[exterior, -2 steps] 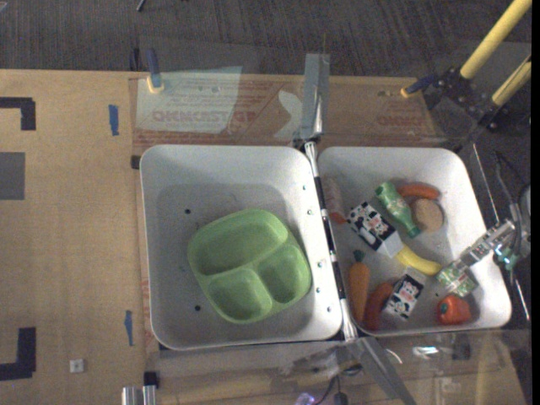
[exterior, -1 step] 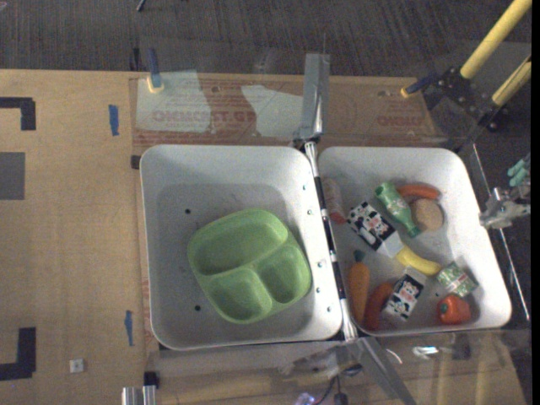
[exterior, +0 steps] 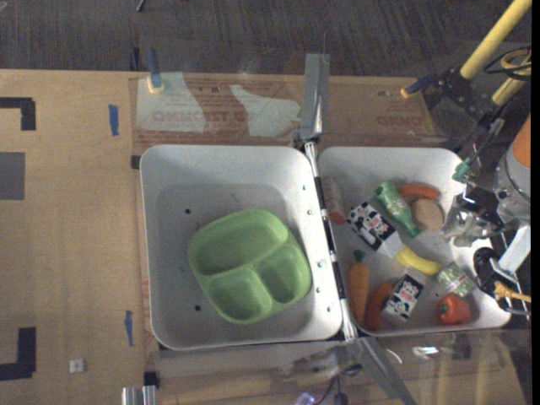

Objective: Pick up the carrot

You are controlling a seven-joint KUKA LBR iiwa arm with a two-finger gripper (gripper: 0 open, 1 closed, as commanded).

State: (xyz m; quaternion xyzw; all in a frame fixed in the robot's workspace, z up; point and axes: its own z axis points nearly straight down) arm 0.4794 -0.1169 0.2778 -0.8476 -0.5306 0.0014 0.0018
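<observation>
Gripper (exterior: 467, 224) blurry at right bin (exterior: 342, 163) edge (carrot (exterior: 359, 285) apart).

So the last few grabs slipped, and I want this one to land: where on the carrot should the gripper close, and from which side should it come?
Grip the carrot across its thick orange middle, coming straight down from above. It lies flat and lengthwise, green top toward the far side, tip toward the near wall. Fingers should probably close across its width, though room is tight: the bin's wall runs along one side and a red sausage-like piece nearly touches its lower end.
</observation>
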